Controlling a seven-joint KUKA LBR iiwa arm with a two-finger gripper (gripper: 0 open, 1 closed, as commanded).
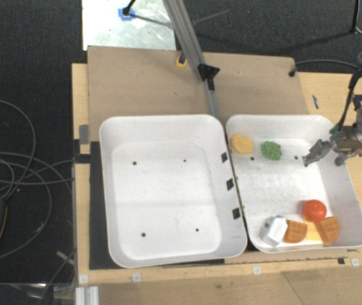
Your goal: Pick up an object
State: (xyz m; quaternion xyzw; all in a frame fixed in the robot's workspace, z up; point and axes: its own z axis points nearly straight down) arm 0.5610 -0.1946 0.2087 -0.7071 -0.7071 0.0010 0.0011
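Over the right-hand shallow white plastic bin (352,199), near its far right corner, your grey two-finger gripper (313,155) hangs with nothing between its tips — whether it stands wide or narrow I cannot tell from this slant. Just beyond it, along the far wall, sit a bumpy green broccoli-like toy (271,150) and a rounded yellow-orange lump (242,145), a little apart from each other. Against the near wall a round red tomato-like ball (314,210) touches two orange waffle-patterned pieces (312,230), with a small white-grey block (273,230) beside them. The left-hand white bin (162,124) needs no attention. You would do best to choose the green toy — it is nearest and stands free. Centre over it, come straight down, and keep off the wall. The near cluster is crowded, so a grasp there would likely nudge neighbours.
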